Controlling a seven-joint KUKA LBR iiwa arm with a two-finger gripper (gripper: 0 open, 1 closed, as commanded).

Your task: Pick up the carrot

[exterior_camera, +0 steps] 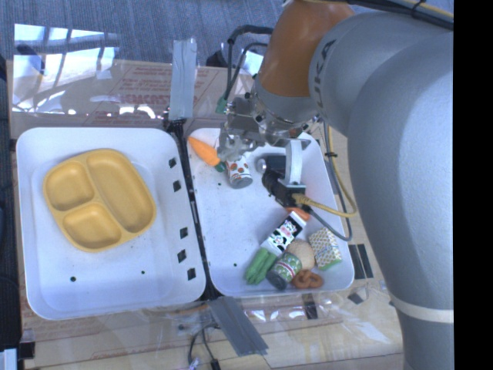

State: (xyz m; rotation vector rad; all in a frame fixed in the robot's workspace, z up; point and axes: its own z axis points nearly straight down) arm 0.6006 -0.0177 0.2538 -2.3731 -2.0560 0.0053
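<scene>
We see two shallow white bins side by side on the tabletop [115,91]. The left bin [46,284] holds a yellow divided plate [98,199] with three compartments. The right bin [231,260] holds the carrot [203,150], which lies near the bin's far left corner, just beside the dividing wall between the bins, with its green end pointing toward a small can [240,173] that lies close by. The grey arm [393,129] with its orange band [296,45] reaches in from the right, and the gripper [233,146] hangs over the far part of the right bin, just beside the carrot and directly above the can. We cannot tell whether the gripper is open or closed, and we see nothing clearly held by it. At the near right corner of the same bin we note a cluster of items well apart from the carrot: a black and white bottle [283,236], a green vegetable [260,267], a small jar [286,269], a pretzel [308,279] and a patterned box [326,248].
</scene>
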